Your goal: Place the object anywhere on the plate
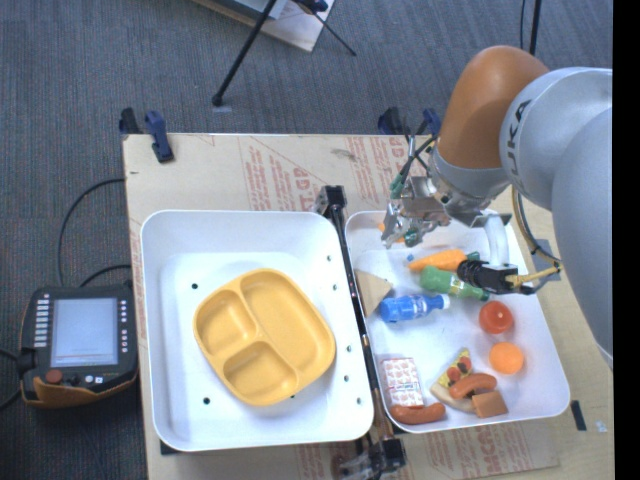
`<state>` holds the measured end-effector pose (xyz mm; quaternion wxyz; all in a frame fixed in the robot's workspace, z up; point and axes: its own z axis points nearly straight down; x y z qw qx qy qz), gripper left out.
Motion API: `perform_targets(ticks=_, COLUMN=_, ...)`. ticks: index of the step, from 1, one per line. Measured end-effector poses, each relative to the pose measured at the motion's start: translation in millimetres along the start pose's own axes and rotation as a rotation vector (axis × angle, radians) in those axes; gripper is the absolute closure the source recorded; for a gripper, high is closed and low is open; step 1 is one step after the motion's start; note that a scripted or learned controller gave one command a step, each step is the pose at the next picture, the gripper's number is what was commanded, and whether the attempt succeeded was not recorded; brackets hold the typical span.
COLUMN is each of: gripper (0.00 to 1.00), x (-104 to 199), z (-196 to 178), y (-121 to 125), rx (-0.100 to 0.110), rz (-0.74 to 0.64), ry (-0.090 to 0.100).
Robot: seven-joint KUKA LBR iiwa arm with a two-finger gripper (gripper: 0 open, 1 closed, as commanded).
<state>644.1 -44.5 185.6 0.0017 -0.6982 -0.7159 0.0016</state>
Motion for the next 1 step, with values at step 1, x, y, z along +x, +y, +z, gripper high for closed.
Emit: perform_targets(ticks=1, gripper=0.00, x=0.0, z=-0.1, y=0.0, rx=0.000, rz=0.000, ry=0.000)
